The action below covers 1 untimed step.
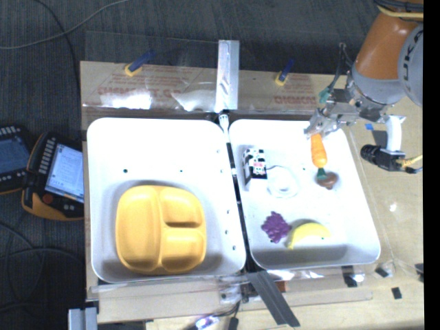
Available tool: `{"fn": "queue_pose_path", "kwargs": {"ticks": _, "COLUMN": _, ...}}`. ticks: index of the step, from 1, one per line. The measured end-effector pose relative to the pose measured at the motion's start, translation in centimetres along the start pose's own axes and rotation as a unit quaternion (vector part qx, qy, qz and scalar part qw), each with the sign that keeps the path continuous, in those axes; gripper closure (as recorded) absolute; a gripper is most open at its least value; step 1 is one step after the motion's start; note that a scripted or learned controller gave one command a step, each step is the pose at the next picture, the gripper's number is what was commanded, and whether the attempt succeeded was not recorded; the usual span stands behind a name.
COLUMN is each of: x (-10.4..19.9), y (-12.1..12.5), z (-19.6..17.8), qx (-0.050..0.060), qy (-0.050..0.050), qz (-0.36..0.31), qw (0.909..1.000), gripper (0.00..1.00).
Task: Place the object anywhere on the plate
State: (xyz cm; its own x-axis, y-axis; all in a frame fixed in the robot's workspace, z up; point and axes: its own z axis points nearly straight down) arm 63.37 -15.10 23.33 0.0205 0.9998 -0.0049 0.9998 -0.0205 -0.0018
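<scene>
End effector [323,126] (finger state unclear) hangs over carrot [318,150]; yellow plate [160,227] left.

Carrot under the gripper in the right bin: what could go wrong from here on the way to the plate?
The carrot hangs just under the gripper, and a firm grip isn't evident; it may drop early. Falling, it could hit the brown piece beneath. The yellow plate sits in the left bin, so the carrot must cross the divider between the bins.

Yellow plate [160,227]; orange carrot [317,150]; purple grapes [274,226].
</scene>
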Motion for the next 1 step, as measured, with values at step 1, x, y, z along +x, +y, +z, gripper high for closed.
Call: {"fn": "queue_pose_path", "kwargs": {"ticks": 1, "x": 0.05, "y": 0.06, "z": -0.88, "qx": 0.000, "qy": -0.001, "qz": -0.001, "qw": 1.0000, "gripper": 1.00}}
